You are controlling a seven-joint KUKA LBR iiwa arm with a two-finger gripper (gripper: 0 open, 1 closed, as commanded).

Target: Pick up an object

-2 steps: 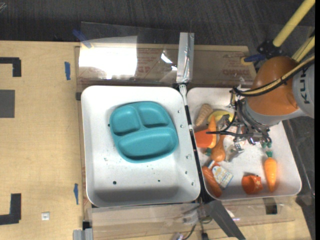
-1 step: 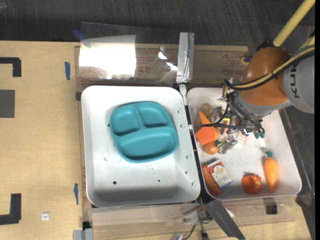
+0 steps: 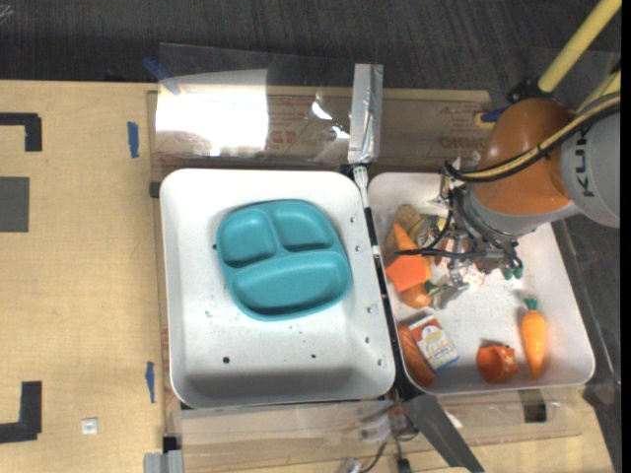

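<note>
Nearest, along the front edge of the right shallow white bin (image 3: 575,315), lie one small printed carton (image 3: 435,346), one red tomato-like toy (image 3: 497,361) and one orange plastic carrot with a green top (image 3: 533,338). Farther back, near that bin's left wall, sits one orange wedge-shaped toy (image 3: 408,269), with one brownish item (image 3: 411,227) behind it. Above the bin's middle hangs the grey arm's two-finger gripper (image 3: 455,286); whether it is spread or pinching anything I cannot tell. One teal three-compartment plastic plate (image 3: 284,259) rests centred in the left white bin (image 3: 192,343). Both bins stand on a light wooden bench (image 3: 69,264); dark carpet (image 3: 246,8) lies beyond its far edge.
</note>
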